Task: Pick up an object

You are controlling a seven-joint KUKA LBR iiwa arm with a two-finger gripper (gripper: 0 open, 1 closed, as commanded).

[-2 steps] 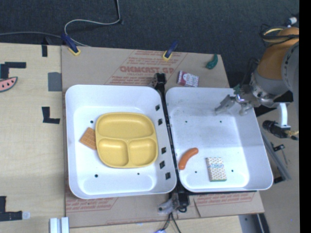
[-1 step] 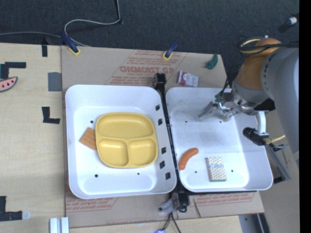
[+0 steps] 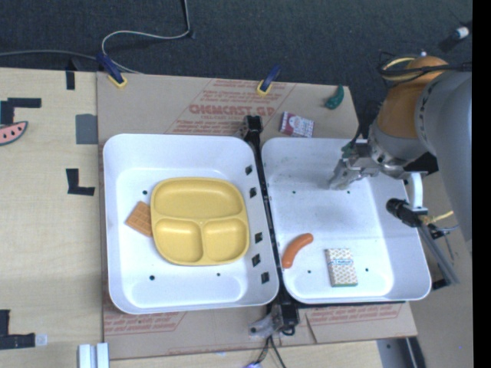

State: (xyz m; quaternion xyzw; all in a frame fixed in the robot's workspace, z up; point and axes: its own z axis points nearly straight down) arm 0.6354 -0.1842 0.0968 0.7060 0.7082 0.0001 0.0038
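An orange sausage (image 3: 296, 249) lies near the front left of the right bin (image 3: 399, 286). A small printed card box (image 3: 341, 267) rests just to its right. My gripper (image 3: 342, 178) hangs over the back part of the right bin, well behind both objects and apart from them. Nothing shows between its fingers. A yellow divided plate (image 3: 201, 219) sits in the middle of the left bin (image 3: 123, 282), with a tan cracker (image 3: 140, 219) tucked at its left edge.
A small red and white packet (image 3: 295, 124) lies on the cardboard behind the right bin. Yellow clamps (image 3: 268, 85) and a green clip (image 3: 334, 97) sit at the cardboard's back edge. The arm's orange band (image 3: 403, 102) rises at the right.
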